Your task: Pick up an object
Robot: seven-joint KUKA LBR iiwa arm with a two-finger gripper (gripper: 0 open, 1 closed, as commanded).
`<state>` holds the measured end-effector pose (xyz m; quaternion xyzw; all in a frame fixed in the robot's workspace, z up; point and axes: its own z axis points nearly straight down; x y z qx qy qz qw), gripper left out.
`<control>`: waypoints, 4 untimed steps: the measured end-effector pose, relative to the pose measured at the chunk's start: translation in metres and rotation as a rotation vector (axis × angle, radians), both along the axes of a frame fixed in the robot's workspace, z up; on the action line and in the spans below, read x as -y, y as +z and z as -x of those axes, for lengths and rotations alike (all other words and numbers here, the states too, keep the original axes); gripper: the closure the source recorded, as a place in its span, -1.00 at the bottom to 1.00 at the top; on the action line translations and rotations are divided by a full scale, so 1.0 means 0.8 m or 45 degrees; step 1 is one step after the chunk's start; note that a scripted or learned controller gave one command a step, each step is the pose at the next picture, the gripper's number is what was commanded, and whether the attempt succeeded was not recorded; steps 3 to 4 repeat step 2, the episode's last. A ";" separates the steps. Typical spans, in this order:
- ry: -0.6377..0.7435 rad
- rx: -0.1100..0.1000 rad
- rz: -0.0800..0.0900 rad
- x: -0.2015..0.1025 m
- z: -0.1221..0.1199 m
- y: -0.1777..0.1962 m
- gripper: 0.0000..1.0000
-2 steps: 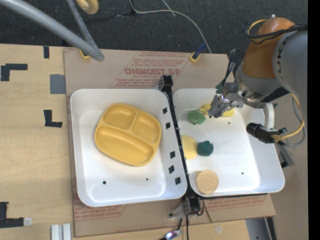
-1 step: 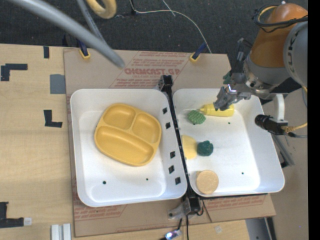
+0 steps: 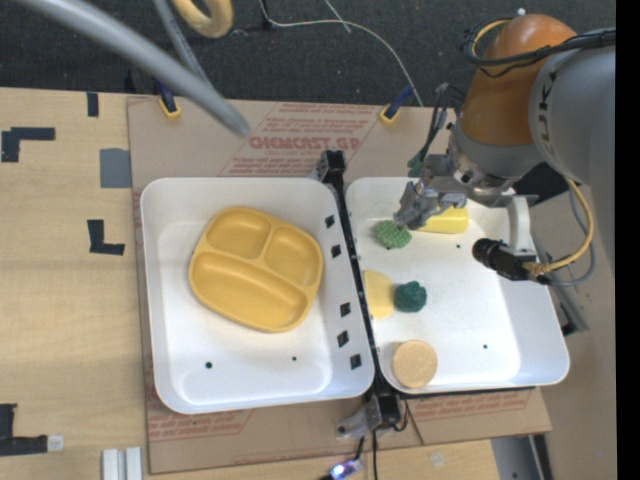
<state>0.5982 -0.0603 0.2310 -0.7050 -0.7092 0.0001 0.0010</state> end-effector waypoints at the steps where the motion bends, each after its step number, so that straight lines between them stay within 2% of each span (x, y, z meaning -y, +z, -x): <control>1: 0.000 -0.002 0.001 -0.064 -0.002 -0.015 1.00; 2: 0.003 0.001 -0.001 -0.142 -0.005 -0.005 1.00; 4: 0.003 0.001 -0.001 -0.142 -0.005 -0.005 1.00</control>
